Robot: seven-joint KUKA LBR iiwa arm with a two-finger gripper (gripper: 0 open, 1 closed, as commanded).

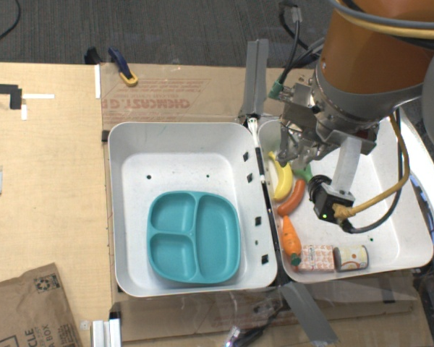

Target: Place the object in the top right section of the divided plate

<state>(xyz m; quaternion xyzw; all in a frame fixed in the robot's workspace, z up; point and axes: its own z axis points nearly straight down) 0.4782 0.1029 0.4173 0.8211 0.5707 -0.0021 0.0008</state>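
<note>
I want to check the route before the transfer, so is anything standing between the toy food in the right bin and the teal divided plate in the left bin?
Yes. The raised bin walls where the two bins meet lie between the toy food and the divided plate. The plate's sections hold nothing visible. The gripper hangs over the banana end of the pile.

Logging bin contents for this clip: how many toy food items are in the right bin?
5: banana and sausage by the left wall, carrot below them, a box and can along the front. The arm may hide more.
</note>
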